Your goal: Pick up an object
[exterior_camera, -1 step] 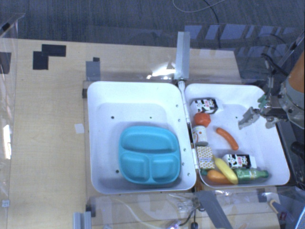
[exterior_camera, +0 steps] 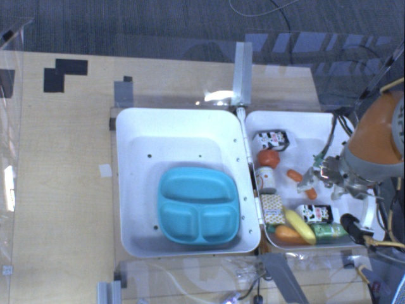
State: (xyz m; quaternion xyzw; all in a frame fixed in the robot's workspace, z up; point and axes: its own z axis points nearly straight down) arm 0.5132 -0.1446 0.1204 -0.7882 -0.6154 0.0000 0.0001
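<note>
Objects for the picking sit in the right bin — a black-and-white carton up at the far end, a red tomato-like piece just below it, a small jar near the divider, a checkered packet below that. Along the near edge I see a yellow banana lying slantwise over an orange piece, with a green item and a second black-and-white carton beside them. A little orange bit lies mid-bin. My gripper hangs over the right bin's middle, just right of that orange bit — whether my fingers are apart or together, I cannot tell, and nothing shows between them. Over in the left bin, a blue divided tray rests toward the near right corner.
</note>
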